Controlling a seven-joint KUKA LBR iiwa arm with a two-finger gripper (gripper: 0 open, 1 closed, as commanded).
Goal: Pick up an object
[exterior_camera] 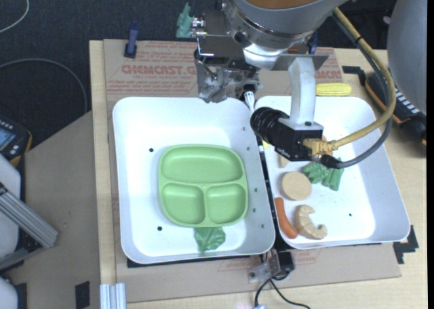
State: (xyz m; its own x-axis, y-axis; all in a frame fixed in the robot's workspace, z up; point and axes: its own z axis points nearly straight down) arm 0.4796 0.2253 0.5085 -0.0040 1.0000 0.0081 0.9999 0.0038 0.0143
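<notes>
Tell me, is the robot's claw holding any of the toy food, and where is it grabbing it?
It cannot be told. The gripper hangs over the back edge of the left bin, with no toy visible in it, and its fingertips are too blurred to read.

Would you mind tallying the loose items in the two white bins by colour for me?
Green: 3 (divided plate, leaf, broccoli-like piece)
Tan: 2 (round biscuit, croissant)
Orange: 1 (carrot stick)
Yellow: 1 (corn cob)
Total: 7; the arm may hide others.
</notes>
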